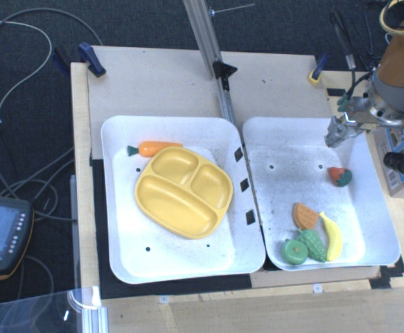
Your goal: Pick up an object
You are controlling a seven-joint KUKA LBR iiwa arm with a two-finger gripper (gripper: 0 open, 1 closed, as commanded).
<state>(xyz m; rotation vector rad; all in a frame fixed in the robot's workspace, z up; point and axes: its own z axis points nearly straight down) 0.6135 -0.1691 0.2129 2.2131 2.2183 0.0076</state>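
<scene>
hovering gripper above strawberry

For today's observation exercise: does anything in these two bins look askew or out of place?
Yes. The yellow divided plate sits turned at an angle in the left bin, not square with its sides. A toy carrot lies beside the plate's upper edge rather than in a compartment. Nothing looks spilled or broken.

Two white bins sit on the surface. One yellow tray and one carrot lie in the left bin. The right bin holds five toy foods: one strawberry, one orange slice, one banana, and two green pieces.
</scene>
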